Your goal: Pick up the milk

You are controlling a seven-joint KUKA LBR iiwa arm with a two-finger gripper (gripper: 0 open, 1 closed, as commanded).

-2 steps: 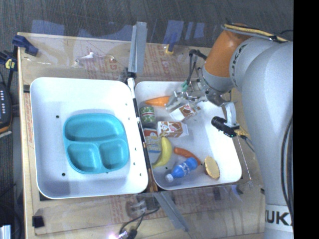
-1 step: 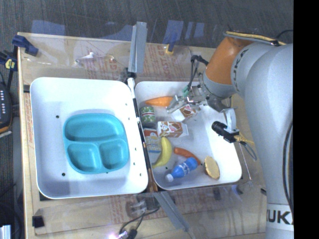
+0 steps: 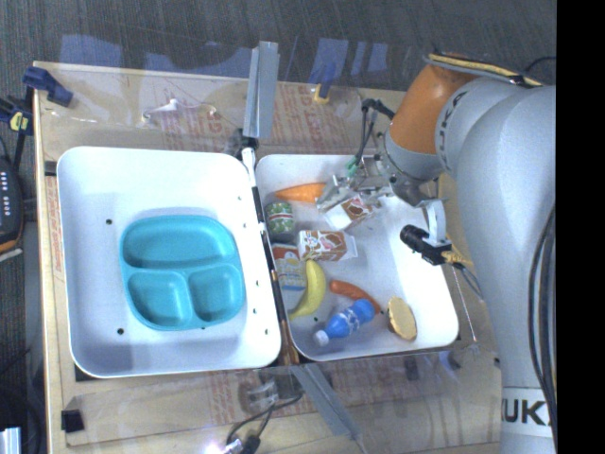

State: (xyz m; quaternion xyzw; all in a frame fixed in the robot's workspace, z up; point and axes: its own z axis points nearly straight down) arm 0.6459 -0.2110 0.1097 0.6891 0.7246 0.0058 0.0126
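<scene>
A small brown-and-white milk carton lies on its side in the middle of the right bin, just right of the bin's left wall. My gripper hangs over the far part of that bin, up and to the right of the carton and apart from it. Directly under the gripper lies a small red-and-white packet, touching or nearly touching it. An orange carrot rests just left of the gripper.
The right bin also holds a green can, a banana, a blue bottle, a small orange vegetable and a tan round item. A blue divided tray sits in the left bin.
</scene>
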